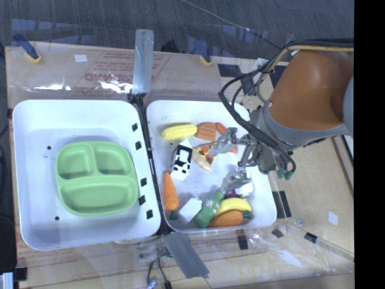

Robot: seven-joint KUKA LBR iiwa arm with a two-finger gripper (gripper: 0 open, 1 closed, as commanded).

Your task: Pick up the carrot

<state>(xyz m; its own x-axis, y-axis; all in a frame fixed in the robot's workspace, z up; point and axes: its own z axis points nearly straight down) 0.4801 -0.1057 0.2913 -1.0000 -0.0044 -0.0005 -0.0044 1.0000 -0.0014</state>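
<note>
The carrot [171, 192] is a small orange cone lying lengthwise against the left wall of the right bin [180, 108], near its front. My gripper [231, 160] hovers over the right half of that bin, well to the right of the carrot. It is open, one finger [224, 141] toward the back and the other toward the front, with nothing between them. The carrot lies apart from the gripper.
The right bin also holds a yellow corn cob [179, 131], a waffle-like piece [207, 130], a pizza slice [203, 156], a black-and-white carton [181, 161], a banana [234, 205] and a green bottle [207, 213]. A green divided plate [95, 177] lies in the left bin [30, 119].
</note>
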